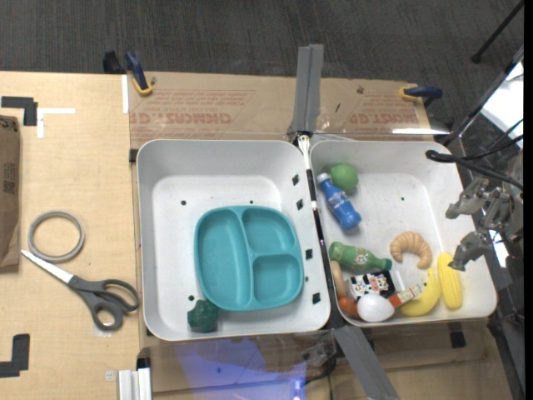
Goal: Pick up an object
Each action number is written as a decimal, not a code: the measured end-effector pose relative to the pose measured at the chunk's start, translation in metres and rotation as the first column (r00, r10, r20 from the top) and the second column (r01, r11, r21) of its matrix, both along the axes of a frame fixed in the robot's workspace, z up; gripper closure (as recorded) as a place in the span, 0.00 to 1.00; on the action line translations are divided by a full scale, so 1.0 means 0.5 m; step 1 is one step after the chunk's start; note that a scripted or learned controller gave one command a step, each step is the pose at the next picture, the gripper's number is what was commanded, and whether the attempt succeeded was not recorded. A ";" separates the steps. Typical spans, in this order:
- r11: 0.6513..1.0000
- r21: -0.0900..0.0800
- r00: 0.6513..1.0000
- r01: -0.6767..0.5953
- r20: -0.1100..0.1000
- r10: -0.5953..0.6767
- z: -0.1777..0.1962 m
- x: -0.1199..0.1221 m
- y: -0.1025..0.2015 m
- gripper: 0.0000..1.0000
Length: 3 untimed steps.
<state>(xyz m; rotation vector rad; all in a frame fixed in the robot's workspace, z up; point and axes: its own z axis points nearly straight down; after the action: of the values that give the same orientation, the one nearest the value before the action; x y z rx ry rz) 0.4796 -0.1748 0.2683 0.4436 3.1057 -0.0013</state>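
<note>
My gripper [463,230] hangs over the right edge of the right bin [391,161], open, with nothing between its fingers. Just below it lies a yellow corn cob [450,280], and a croissant [412,247] sits to its left. A banana [420,298], a white egg [375,308], a black, white and red toy [372,286] and a green bottle [358,257] crowd the bin's front. Farther back along the left wall lie a blue bottle [339,204] and a green ball [343,177].
The left bin [166,190] holds a teal divided plate [248,257] and a dark green lump [202,316] at its front corner. On the bench to the left lie scissors [87,290] and a tape roll [56,234]. Cables [483,161] hang at the right.
</note>
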 end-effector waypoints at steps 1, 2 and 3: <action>0.998 0.001 0.998 0.065 0.001 -0.065 -0.257 -0.001 0.163 0.00; 0.993 -0.001 0.993 0.117 0.035 -0.117 -0.310 0.172 0.058 0.00; 0.923 0.006 0.923 0.384 0.024 -0.384 -0.316 0.279 0.069 0.00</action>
<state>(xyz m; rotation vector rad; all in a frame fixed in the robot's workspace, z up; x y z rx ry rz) 0.6191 -0.1405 0.1106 1.0353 2.9355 0.0053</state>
